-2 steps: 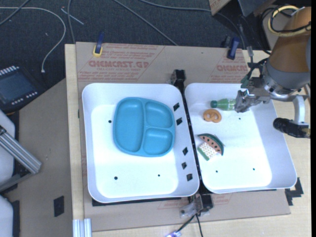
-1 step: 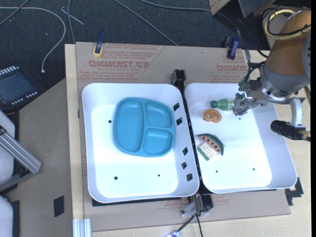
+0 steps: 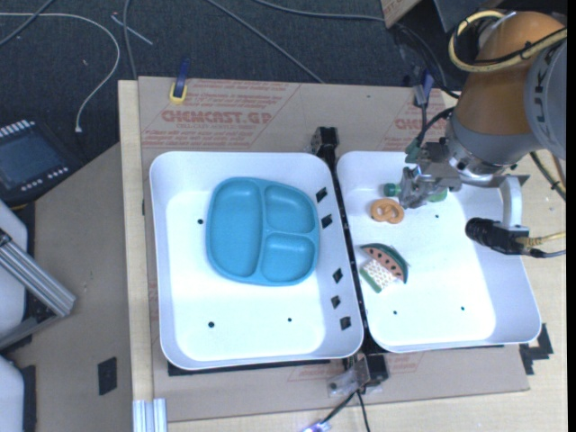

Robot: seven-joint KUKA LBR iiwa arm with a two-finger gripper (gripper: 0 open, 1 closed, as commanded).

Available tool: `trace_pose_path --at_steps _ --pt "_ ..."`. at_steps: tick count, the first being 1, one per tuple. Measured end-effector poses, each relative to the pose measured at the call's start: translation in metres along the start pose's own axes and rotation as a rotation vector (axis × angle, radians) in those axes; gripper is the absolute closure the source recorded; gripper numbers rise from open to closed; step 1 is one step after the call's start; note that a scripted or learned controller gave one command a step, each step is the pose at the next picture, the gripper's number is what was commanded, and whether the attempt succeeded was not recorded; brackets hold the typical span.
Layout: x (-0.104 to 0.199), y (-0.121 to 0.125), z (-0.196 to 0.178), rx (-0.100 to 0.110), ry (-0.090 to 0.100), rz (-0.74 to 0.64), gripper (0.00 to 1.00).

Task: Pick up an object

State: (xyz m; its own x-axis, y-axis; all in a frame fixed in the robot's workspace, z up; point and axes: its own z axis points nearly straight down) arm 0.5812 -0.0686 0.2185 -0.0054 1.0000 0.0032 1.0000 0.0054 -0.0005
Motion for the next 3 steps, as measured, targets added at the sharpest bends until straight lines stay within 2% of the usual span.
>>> trace_pose_path --at_steps 1,3 --pt "0.047 0.000 -0.004 -0.001 0.000 -0.001 1.00" --pt "0.159 -0.008 0.008 0.001 0.000 -0.001 1.00"
